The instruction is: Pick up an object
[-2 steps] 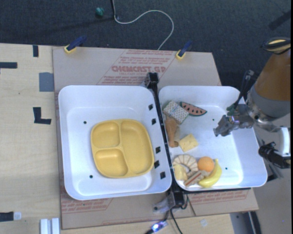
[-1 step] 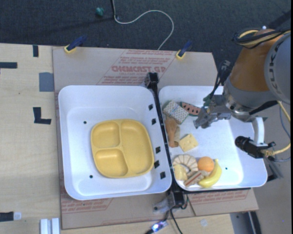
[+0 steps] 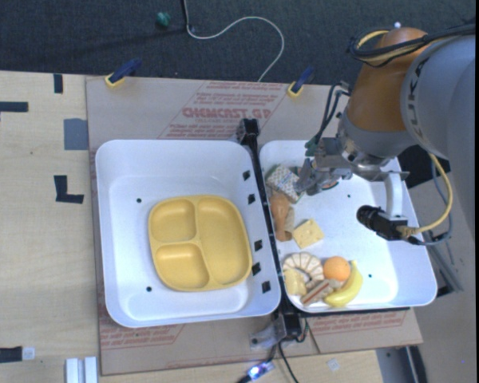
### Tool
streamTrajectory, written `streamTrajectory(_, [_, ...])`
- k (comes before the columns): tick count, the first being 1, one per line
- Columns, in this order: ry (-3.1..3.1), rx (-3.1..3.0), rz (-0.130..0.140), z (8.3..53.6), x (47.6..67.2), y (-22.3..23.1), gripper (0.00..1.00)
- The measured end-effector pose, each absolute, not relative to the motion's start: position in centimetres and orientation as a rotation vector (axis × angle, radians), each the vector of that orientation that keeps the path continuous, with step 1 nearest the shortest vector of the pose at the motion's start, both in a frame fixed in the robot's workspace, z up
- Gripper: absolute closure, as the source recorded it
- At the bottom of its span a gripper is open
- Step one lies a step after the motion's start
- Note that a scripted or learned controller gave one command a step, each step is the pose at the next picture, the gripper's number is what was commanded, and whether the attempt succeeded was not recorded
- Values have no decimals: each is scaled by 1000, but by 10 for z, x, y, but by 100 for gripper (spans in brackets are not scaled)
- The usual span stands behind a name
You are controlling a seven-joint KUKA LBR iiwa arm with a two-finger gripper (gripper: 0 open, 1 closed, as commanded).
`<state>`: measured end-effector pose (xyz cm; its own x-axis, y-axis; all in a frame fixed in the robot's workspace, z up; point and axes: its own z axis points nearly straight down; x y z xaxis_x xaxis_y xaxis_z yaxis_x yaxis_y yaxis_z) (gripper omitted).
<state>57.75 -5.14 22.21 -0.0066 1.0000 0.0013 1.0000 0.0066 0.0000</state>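
My gripper hangs low over the back left part of the right bin. It is right beside a grey-blue speckled item, and whether it touches that item I cannot tell. In front of the gripper lie a brown bread roll and a pale yellow cheese wedge. Nearer the bin's front sit a stack of round crackers, an orange and a banana. The arm's wrist hides part of the bin's back.
The left bin holds a yellow divided plate. A black clamp sits where the two bins meet at the back. A black cable fitting hangs from the arm over the right bin's middle.
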Motion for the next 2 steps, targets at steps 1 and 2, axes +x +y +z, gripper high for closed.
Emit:
streamTrajectory(1, [-2227,-2214,1,214,589,-5,100])
streamTrajectory(2, [-2224,-2217,1,220,595,-11,100])
